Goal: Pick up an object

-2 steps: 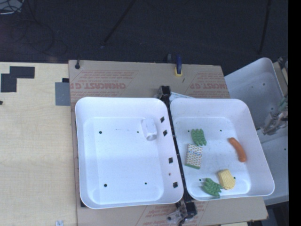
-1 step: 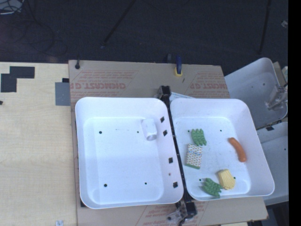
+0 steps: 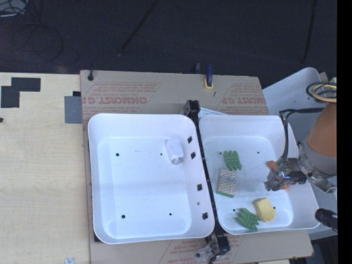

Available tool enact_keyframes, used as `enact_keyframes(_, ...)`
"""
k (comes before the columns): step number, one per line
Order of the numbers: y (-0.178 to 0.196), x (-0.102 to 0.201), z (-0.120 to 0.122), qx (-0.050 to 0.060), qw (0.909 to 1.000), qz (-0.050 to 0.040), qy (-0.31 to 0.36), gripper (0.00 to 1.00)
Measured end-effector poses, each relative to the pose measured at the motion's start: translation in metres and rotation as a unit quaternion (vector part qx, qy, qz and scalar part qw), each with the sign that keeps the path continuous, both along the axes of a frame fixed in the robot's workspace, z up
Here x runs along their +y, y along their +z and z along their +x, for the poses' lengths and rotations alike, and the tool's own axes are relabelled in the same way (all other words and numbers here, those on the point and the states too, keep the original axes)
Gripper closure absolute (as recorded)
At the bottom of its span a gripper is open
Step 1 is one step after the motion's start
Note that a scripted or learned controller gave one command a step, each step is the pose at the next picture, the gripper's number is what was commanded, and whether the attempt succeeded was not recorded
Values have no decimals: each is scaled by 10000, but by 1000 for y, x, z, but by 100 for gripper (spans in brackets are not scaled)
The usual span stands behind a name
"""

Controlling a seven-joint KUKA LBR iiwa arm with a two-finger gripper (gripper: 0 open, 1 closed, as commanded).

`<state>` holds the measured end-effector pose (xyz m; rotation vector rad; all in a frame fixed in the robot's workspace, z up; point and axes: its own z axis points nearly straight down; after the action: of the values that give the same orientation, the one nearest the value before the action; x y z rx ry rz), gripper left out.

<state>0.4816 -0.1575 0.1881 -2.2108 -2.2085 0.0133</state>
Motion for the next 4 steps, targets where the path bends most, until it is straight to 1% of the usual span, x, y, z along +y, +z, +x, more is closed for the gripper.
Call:
enact_keyframes(1, 9, -2, 3, -72, 10000, -22, -13, 0)
enact_keyframes(2, -106, -34, -7, -74, 10000, -29, -13, 0)
enact_keyframes(3, -100, -55, 9, -83, 10000, -27, 7, 0)
enact_keyframes(4, -100, -57, 15, -81, 10000, -24, 4, 0)
